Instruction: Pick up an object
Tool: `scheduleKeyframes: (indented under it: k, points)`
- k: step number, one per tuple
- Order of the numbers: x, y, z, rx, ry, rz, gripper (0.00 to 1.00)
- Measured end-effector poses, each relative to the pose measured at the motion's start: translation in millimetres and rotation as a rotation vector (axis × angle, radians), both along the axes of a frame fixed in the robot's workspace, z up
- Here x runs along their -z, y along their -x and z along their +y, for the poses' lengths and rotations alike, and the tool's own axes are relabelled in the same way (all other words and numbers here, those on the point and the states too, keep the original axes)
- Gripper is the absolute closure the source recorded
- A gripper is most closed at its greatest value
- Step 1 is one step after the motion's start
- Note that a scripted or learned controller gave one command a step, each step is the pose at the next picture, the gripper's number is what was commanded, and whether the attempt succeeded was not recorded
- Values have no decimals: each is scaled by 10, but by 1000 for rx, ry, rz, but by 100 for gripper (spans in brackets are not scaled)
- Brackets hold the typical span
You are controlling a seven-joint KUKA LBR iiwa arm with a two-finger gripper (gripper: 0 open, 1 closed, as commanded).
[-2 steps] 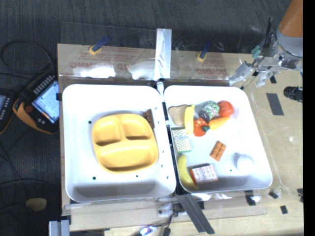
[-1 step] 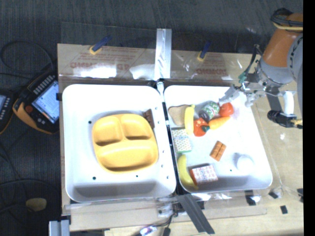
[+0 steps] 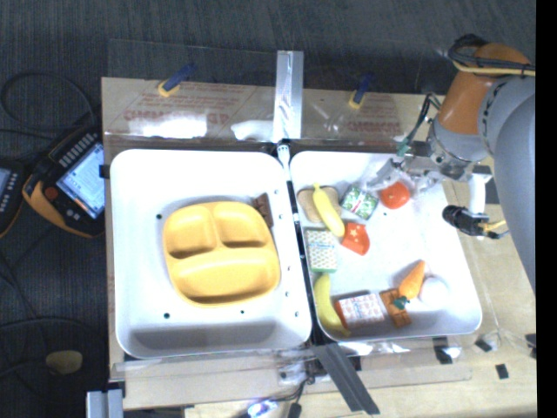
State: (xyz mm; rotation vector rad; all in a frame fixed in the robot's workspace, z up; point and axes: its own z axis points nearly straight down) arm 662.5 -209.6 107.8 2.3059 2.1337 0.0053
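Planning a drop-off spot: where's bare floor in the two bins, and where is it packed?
Left bin: bare floor rings the yellow tray, widest along its left and front walls. Right bin: one bare patch mid-right, between the red tomato, the carrot and the right wall. Crowded along the divider, bananas and cartons, and by the gripper.

Two white bins [image 3: 122, 233]. Yellow divided tray [image 3: 222, 251]. Yellow bananas [image 3: 328, 212], [image 3: 324, 303]. Red tomato [image 3: 394, 196]; red pepper [image 3: 356, 239]. Orange carrot [image 3: 411, 279], green-topped. Green-and-white cartons [image 3: 359, 204], [image 3: 321, 251]. Red-orange printed box [image 3: 370, 309]. Grey arm [image 3: 522, 172], orange band [image 3: 474, 90]. Tan surface [image 3: 509, 320].
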Motion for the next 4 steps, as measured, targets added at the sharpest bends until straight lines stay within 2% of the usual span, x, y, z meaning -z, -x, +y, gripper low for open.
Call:
scheduleKeyframes:
  k: [1, 2, 3, 4]
  points:
    - [168, 0, 56, 31, -3, -2, 0]
    - [168, 0, 56, 31, -3, -2, 0]
    - [112, 2, 14, 34, 5, -7, 100]
    - [-1086, -66, 661, -34, 3, 6, 100]
